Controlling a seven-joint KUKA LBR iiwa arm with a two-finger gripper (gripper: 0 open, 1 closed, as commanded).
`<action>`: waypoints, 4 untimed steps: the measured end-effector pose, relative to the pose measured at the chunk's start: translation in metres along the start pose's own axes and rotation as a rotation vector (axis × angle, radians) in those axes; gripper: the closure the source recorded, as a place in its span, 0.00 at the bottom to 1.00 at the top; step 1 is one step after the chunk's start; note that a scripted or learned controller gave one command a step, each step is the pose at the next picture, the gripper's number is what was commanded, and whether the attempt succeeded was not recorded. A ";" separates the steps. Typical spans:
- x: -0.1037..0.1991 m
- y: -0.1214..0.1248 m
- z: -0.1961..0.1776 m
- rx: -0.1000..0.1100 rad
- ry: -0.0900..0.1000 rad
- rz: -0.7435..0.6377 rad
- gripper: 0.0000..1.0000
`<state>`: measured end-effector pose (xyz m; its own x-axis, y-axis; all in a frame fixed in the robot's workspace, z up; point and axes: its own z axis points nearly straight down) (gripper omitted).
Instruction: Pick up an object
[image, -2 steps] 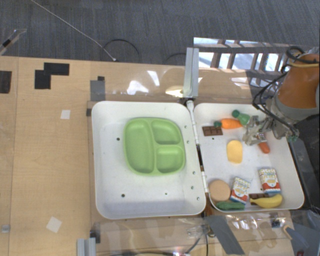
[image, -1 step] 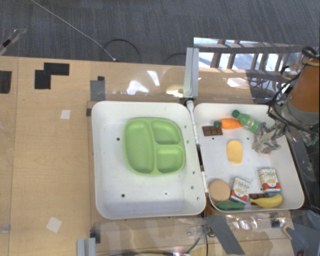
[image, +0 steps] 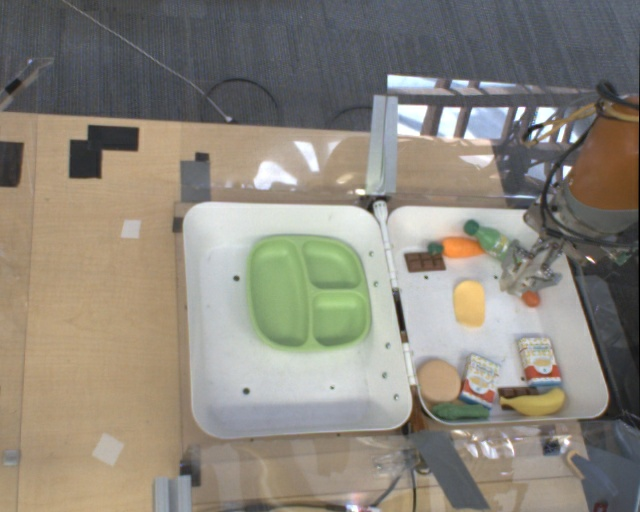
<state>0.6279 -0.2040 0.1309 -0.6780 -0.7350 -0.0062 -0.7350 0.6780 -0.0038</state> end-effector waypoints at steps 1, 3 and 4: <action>0.023 0.024 0.003 -0.003 0.001 -0.292 1.00; 0.042 0.063 -0.019 -0.007 0.001 -0.847 1.00; -0.005 0.032 -0.045 -0.003 -0.001 -1.207 1.00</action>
